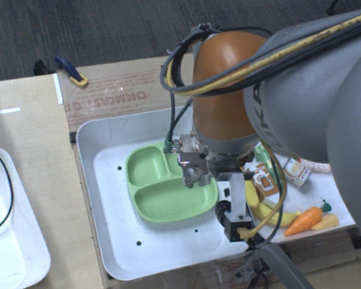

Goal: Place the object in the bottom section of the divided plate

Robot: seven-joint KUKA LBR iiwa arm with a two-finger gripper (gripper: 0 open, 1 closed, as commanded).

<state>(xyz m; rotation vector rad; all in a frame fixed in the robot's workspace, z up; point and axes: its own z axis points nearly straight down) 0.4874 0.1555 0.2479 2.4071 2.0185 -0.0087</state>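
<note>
Green divided plate [168, 190] in right white bin [105, 187], left of centre, large bottom section bare. Gripper [195, 172] over plate's right edge; open or closed, cannot tell. Carrot [303, 220], banana [263, 210], small carton [297, 171] clustered at bin's right side.
</note>
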